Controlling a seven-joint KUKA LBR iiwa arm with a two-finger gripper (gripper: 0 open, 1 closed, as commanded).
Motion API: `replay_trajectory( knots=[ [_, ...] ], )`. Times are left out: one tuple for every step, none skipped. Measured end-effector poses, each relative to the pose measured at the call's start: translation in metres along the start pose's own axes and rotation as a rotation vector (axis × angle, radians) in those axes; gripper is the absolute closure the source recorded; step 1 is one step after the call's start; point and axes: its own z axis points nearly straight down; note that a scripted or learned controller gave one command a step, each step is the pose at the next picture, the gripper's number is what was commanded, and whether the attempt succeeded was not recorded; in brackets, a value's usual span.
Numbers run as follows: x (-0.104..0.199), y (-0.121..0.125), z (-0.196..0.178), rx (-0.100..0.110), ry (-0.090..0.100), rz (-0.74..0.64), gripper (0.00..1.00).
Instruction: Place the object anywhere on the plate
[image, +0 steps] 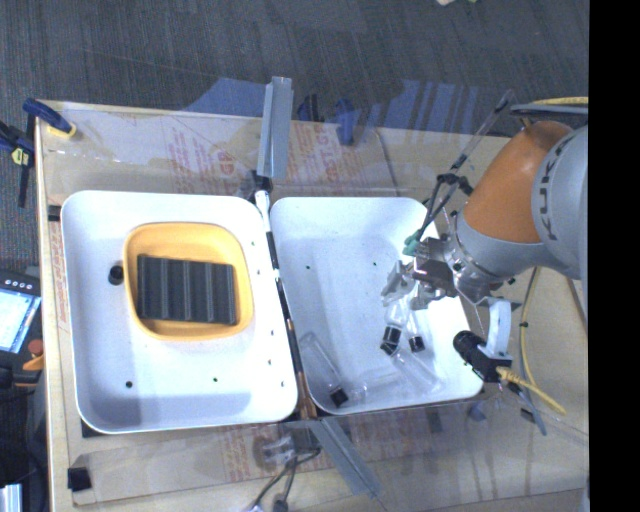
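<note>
A yellow plate (187, 240) with a dark ridged centre lies in the left bin (100, 380). In the right bin (330, 260), a clear plastic tube (318, 362) with a black cap lies near the front left corner. My gripper (402, 343) reaches down in the right part of that bin, to the right of the tube and apart from it. Its two black fingertips (389, 344) stand a small gap apart and I see nothing between them, so it is open. The grey arm with its orange band (510, 195) comes in from the right.
A faint clear plastic piece (392, 380) lies on the right bin floor just in front of the gripper. A raised divider (278, 290) separates the two bins. Cables and a black fitting (478, 355) hang at the right bin's front right corner.
</note>
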Motion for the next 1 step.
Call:
replay_trajectory(
  knots=[
    [0.0154, -0.0267, 0.0042, 0.003, 0.002, -0.179, 1.00]
  ],
)
